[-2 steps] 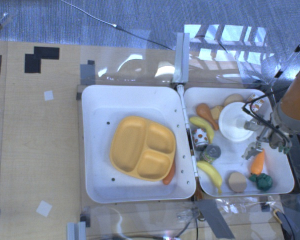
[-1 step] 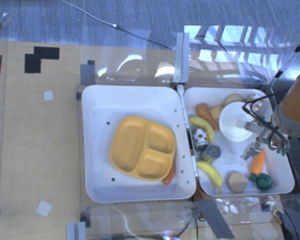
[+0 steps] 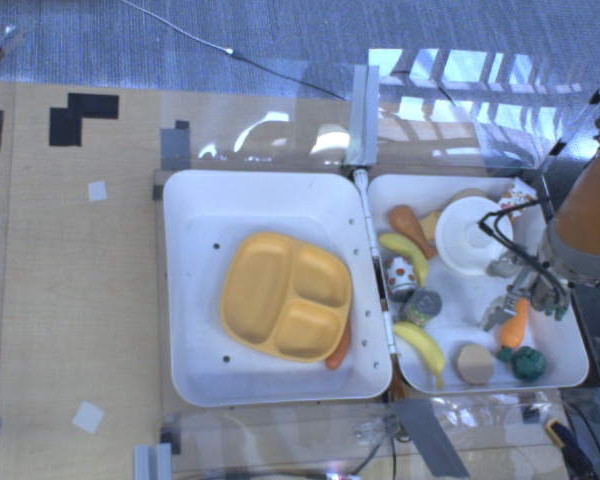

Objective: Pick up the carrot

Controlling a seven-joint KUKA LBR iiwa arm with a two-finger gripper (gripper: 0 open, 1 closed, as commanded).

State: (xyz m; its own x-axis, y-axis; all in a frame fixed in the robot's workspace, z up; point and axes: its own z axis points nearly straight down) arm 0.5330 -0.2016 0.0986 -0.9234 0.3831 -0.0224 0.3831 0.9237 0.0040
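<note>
We hover our gripper [image 3: 512, 308] at the carrot [image 3: 517, 325]; finger state unclear, so next we must secure and lift.

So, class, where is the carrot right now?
In the right bin, near its right edge, the carrot lies by the gripper, above the green toy.

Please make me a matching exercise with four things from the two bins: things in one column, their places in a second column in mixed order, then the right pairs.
Things:
1. yellow divided plate
2. carrot
3. white cup
4. green toy

Places:
A. right bin's near right corner
B. middle of left bin
C. at the gripper
D. far part of right bin

Pairs: 1-B, 2-C, 3-D, 4-A
</note>
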